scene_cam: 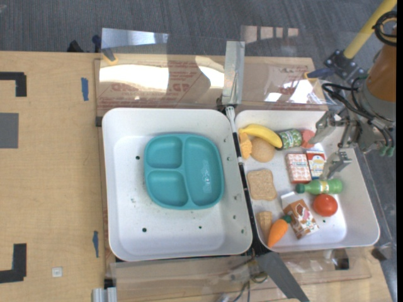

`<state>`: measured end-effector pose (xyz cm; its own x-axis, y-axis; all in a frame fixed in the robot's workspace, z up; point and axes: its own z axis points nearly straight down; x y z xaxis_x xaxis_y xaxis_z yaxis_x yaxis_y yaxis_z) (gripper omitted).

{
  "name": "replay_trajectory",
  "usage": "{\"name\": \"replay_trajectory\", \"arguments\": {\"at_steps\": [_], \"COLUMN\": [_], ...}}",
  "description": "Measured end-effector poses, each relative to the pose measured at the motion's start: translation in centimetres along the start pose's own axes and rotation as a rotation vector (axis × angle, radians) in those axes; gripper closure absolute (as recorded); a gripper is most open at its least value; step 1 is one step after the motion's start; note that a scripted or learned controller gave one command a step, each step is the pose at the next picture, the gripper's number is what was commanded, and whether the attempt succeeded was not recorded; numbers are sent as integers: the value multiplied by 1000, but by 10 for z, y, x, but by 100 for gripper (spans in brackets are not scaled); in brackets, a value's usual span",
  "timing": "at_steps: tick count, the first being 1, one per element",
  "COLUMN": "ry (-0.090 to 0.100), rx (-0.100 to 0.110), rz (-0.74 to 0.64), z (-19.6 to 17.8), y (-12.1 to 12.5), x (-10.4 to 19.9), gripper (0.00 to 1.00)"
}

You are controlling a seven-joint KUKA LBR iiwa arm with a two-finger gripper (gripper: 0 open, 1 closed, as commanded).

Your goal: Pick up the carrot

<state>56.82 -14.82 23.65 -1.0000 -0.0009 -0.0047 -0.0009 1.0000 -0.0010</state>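
Observation:
The carrot [278, 231] is orange with a small green top and lies near the front edge of the right bin [360, 222], between a small biscuit [264, 219] and a brown carton [301, 217]. My gripper [332, 145] hangs over the bin's far right part, above a red and white box [317, 161], well behind and to the right of the carrot. Its two fingers stand open, with nothing between them.
The right bin also holds a banana [259, 133], a bread slice [261, 184], a green bottle [321, 185], a tomato [325, 204], a green can [290, 138] and a cracker box [297, 166]. A teal divided plate [184, 170] lies in the left bin [119, 187].

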Motion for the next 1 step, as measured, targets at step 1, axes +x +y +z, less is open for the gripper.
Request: {"name": "replay_trajectory", "arguments": {"at_steps": [1], "ry": [5], "rx": [-1], "rz": [541], "z": [120], "y": [39], "x": [-74], "gripper": [0]}}
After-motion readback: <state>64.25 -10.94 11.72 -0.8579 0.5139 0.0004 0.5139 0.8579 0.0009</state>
